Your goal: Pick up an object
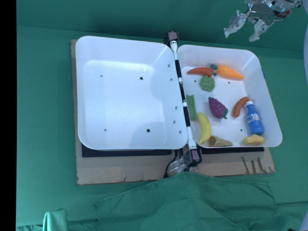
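Note:
My gripper [247, 30] hangs high above the back edge of the right bin [269, 110], its fingers spread open with nothing between them. In that bin lie toy foods: an orange carrot [229, 72], a red chili [200, 71], a green round fruit [207, 83], purple grapes [217, 107], a sausage [240, 106], a blue bottle [253, 119], a banana [204, 128], a green pod [191, 107], an ice-cream cone [220, 141] and a yellow wedge [253, 139].
The left bin [96, 52] stands next to the right one, with a black-and-white divider rail [182, 90] between them. Both rest on a cardboard sheet [120, 170] over green cloth. A fold of green fabric [192, 201] lies at the front.

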Available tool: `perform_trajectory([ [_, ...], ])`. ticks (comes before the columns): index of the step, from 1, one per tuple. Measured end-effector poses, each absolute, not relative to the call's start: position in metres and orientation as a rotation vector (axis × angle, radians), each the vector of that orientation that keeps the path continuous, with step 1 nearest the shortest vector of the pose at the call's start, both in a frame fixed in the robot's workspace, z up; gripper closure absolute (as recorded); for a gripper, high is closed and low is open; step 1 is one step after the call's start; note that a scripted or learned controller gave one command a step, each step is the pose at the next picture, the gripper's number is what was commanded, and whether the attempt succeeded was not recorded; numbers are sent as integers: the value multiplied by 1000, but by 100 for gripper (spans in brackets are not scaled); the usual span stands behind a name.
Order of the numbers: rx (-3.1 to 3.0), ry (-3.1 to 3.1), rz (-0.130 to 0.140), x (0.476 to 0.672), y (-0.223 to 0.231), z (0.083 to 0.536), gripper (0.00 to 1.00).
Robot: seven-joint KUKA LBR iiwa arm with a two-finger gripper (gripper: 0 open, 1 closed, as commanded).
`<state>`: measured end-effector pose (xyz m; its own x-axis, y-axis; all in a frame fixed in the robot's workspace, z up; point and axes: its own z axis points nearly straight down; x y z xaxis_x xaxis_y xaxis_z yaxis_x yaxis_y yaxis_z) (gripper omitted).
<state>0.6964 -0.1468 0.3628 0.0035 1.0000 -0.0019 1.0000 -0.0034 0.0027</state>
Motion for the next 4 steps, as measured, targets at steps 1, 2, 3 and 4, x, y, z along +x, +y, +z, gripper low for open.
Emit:
perform_trajectory([
  [1, 2227, 2222, -7, 673, -122, 266, 0],
  [2, 2217, 2210, 6, 699, -101, 206, 0],
  [3, 2210, 2208, 14, 690, -101, 200, 0],
  [4, 2205, 2197, 18, 692, -104, 216, 100],
])
